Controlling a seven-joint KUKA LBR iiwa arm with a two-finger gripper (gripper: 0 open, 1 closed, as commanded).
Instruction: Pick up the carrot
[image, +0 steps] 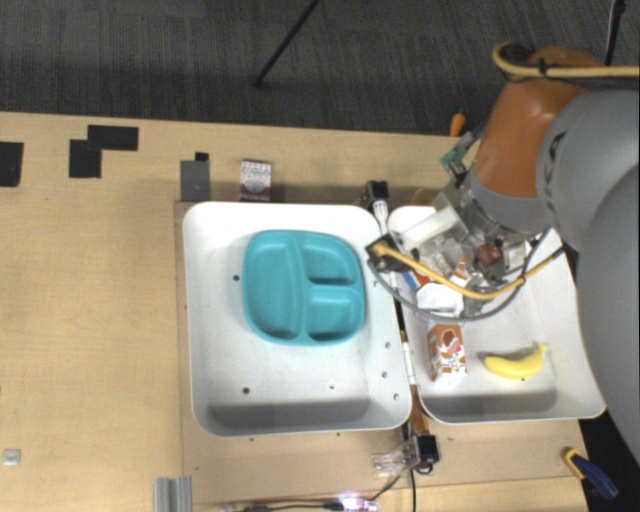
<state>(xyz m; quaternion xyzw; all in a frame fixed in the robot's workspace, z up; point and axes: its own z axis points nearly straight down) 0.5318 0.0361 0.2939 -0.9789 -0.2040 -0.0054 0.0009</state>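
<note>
Grey arm's 2-finger gripper (457, 262) hangs over the right shallow white bin's (545, 400) upper half. Can't tell its grip state, or which way the carrot lies.

A small orange sliver, perhaps the carrot (457, 124), peeks out beside the arm (520, 150), beyond the right bin's (562, 312) far edge; the rest is hidden.

Slanted overhead view; both bins (300, 400)
</note>
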